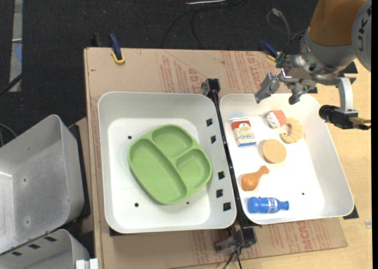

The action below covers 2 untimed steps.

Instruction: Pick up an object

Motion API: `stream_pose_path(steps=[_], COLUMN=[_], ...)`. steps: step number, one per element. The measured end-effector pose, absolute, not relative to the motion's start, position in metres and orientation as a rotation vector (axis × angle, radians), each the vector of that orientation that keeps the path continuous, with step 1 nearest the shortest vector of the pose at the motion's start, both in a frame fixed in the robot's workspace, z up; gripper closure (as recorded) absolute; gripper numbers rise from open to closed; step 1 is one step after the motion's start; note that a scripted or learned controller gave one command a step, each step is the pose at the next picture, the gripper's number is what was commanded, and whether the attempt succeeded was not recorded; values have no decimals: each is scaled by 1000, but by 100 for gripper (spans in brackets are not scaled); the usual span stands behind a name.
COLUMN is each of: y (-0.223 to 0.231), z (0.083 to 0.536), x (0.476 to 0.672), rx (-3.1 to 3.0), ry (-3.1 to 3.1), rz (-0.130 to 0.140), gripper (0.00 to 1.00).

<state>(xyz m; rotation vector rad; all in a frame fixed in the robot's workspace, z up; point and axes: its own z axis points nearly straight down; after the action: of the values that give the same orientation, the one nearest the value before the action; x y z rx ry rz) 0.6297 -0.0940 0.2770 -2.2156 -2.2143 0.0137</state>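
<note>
The right bin [331, 161] holds several small items: a red and white carton [243, 131], a small red and white piece [274, 119], a beige bitten ring [292, 130], a tan round disc [274, 151], an orange drumstick [254, 178] and a blue bottle [267, 204] lying on its side. My gripper [282, 88] hangs above the far edge of the right bin, over its back rim. Its fingers [266, 89] are spread apart and nothing is between them.
A green divided plate [169, 163] lies in the left bin [118, 120]. A grey container [35, 185] stands at the left of the bench. Cables and clamps [117, 49] sit beyond the bins' far side. A black camera mount [341, 115] juts over the right bin's right rim.
</note>
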Motion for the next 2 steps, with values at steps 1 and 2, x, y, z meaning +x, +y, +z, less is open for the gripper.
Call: stream_pose_path(steps=[1,2], y=[-94,-97], z=[285,221], x=[631,632], rx=[-2220,-2221], ry=[-2223,-2217], rz=[1,6], gripper=[0,0])
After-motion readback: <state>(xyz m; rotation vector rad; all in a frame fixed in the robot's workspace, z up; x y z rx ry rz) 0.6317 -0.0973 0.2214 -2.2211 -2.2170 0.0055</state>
